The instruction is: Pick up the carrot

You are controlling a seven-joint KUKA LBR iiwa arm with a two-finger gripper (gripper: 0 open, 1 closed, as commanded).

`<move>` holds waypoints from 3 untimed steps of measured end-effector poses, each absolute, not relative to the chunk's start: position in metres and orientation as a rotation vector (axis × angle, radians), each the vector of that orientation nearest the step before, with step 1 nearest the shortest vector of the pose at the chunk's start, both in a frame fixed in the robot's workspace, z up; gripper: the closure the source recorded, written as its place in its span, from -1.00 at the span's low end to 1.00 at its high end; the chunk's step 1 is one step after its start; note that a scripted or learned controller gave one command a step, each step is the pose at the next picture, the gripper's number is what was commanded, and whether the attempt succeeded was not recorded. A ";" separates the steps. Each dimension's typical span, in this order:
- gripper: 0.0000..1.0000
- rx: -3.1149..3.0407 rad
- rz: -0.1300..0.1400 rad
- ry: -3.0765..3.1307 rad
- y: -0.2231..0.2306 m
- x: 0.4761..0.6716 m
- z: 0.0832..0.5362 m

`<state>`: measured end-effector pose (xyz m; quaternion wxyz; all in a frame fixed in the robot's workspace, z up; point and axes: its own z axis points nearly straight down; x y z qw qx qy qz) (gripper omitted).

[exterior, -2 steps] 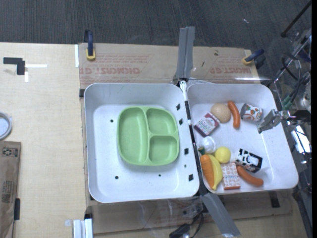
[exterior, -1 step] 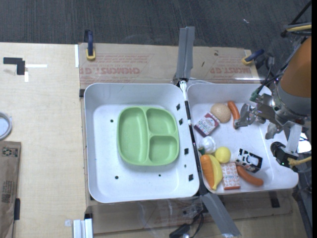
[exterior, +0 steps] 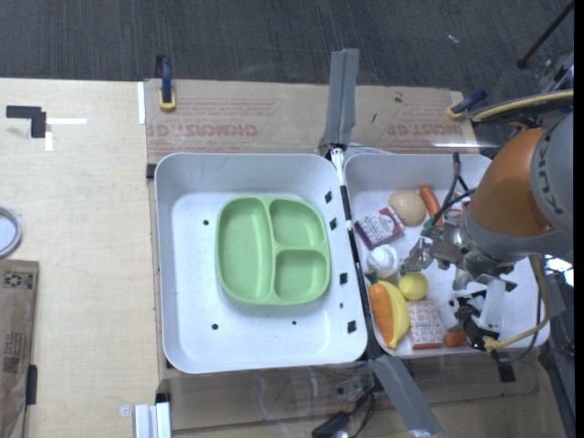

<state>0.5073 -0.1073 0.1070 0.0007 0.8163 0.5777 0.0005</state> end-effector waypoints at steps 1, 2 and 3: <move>1.00 2.569 -0.005 1.813 -0.107 0.506 0.114; 1.00 2.824 -0.006 1.379 -0.084 0.478 0.227; 1.00 2.959 -0.009 1.061 -0.037 0.477 0.190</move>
